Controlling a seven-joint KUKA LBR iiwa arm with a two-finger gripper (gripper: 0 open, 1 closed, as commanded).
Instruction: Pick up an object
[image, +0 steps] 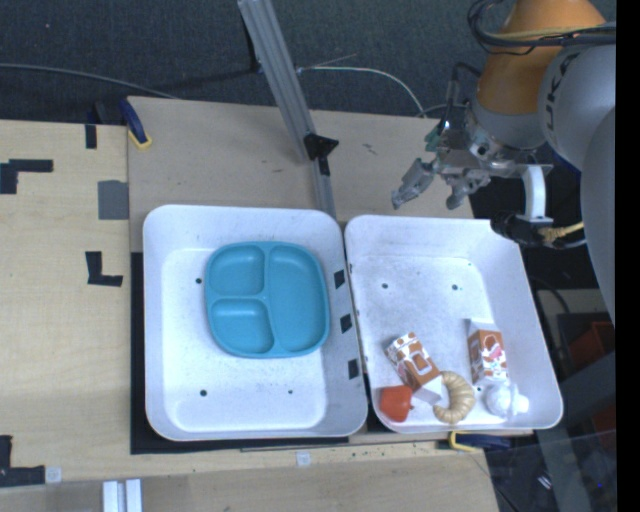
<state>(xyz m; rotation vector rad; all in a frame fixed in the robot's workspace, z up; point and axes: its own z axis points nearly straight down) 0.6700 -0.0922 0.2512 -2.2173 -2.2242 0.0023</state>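
The tool (432, 192) hangs above the far edge of the right bin (500, 262), close to that bin's far left corner. Its two fingers (410, 190) are spread apart, so it is open, and nothing is between them. The grey arm (590, 90) with the orange band (540, 40) comes in from the right top corner of the view.

The things to pick are all in the right bin, gathered at its near edge, well apart from the tool. There is a small brown and white carton (412, 360) lying tilted, and just beside it, nearer to the bin's corner, a red round object (396, 402) (it may be a toy fruit, I cannot tell exactly). A tan curved object shaped like a croissant (458, 397) lies just right of the red one, and it seems to touch the carton. A second brown and white carton (487, 356) lies near the right wall, with a small white object (505, 402) just below it.

The left bin (170, 320) holds a blue divided plate (267, 298) with three compartments, lying flat in the far half of the bin. Both bins stand side by side on the wooden tabletop (60, 330), touching along the middle. A grey metal bar (285, 90) goes slanted across the tabletop behind the bins.
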